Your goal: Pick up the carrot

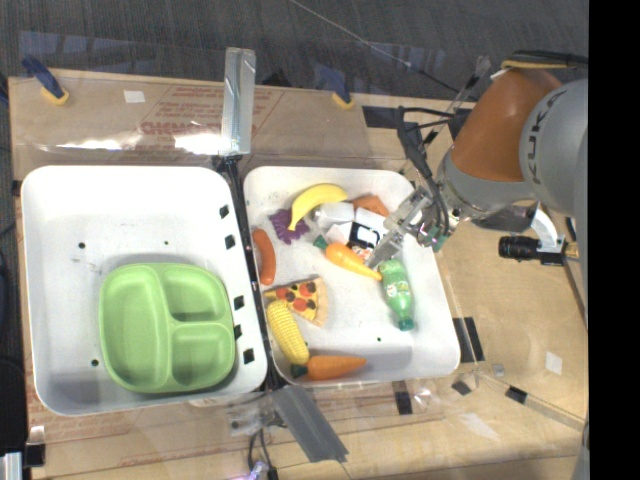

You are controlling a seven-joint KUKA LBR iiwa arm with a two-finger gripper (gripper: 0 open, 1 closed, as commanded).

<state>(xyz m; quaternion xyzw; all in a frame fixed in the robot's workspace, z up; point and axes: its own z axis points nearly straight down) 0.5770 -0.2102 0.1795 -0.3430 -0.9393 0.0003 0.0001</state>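
An orange carrot (350, 259) lies at a slant in the middle of the right bin (432, 340), between a black-and-white packet (361, 234) and a green bottle (397, 291). My gripper (388, 246) reaches in from the right, low over the carrot's right end, just above the bottle's cap. Whether it touches the carrot is unclear. A second carrot-shaped orange piece (336, 366) lies along the bin's front wall.
The right bin also holds a banana (316, 199), purple grapes (279, 224), a red sausage (264, 255), a pizza slice (303, 299), corn (287, 331) and an orange item (372, 206) at the back. A green divided plate (168, 325) sits in the left bin (60, 218).
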